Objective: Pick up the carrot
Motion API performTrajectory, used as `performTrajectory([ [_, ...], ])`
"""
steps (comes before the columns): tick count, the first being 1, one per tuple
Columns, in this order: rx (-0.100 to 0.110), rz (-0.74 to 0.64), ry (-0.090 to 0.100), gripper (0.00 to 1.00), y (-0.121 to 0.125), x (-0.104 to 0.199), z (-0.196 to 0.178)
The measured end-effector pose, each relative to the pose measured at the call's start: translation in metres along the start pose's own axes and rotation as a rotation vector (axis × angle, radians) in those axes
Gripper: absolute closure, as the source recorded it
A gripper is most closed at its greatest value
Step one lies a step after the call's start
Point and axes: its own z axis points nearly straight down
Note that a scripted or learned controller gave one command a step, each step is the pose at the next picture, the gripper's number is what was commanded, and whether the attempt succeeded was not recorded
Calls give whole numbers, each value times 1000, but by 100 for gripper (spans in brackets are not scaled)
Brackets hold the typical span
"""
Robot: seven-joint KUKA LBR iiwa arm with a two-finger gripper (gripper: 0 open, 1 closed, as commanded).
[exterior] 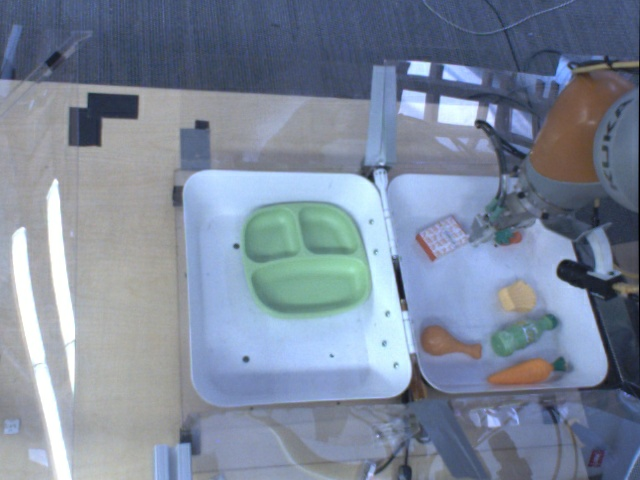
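Note:
The carrot (522,372), orange with a green top at its right end, lies along the near edge of the right bin (470,278). My gripper (495,228) hangs over the far part of that bin, well away from the carrot, beside a small red and green object (510,236). Whether that small object is touched is unclear.
In the right bin there are also an orange and white box (442,237), a yellow cheese wedge (517,296), a green bottle (522,335) just above the carrot, and a brown drumstick (448,342). The left bin (215,298) bears a green divided plate (305,258).

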Motion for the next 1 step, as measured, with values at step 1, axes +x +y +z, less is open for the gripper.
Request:
performTrajectory([
  [1,4,41,-3,100,1,-60,-103],
])
